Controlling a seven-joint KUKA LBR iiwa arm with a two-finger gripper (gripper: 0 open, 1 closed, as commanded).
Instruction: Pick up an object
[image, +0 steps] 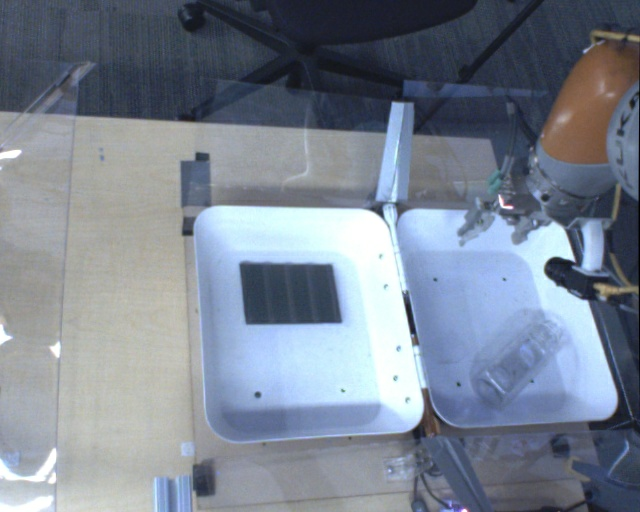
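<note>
White plastic makes both bins, which sit side by side on a pale wooden bench (110, 300). In the left bin (220, 400) a dark grey ribbed pad (290, 293) lies flat, a little toward the far side and the left of the bin's middle, touching no wall. In the right bin (440, 300) a clear plastic bottle (518, 355) lies on its side, slanted, in the near right part of the floor; it is see-through, so its outline is faint against the white. The arm (590, 110) comes in from the right, with its orange band above the grey wrist. The gripper (497, 222) hangs over the far edge of the right bin, near the far right corner, well apart from the bottle. Its two fingers (476, 222) point down and stand spread apart with a clear gap, and nothing is between them. A small green part and a red light show on the gripper body just above the fingers. A metal strip (396, 155) runs from the place where the two bins meet toward the far edge of the bench. Beyond the bench, the black legs of an office chair (300, 50) stand on grey carpet
</note>
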